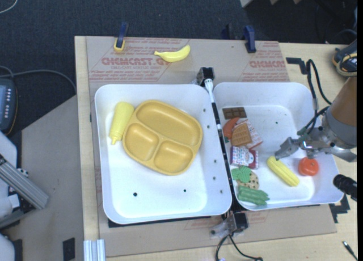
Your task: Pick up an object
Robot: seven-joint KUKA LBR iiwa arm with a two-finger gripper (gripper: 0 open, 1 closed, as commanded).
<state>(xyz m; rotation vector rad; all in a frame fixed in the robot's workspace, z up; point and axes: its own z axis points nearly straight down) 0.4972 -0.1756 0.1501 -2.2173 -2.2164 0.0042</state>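
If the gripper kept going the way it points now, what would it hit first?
The gripper points down-left; most likely the corn just below its tip comes first, though depth is hard to judge from this slant.

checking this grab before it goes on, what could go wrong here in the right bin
1. The gripper sits between the corn cob and the tomato, which lie close together; closing there could nudge one away or catch both.
2. Both lie near the right bin's front-right corner, so a pushed item may wedge against the wall.
3. The tomato looks round and may roll off the fingers.
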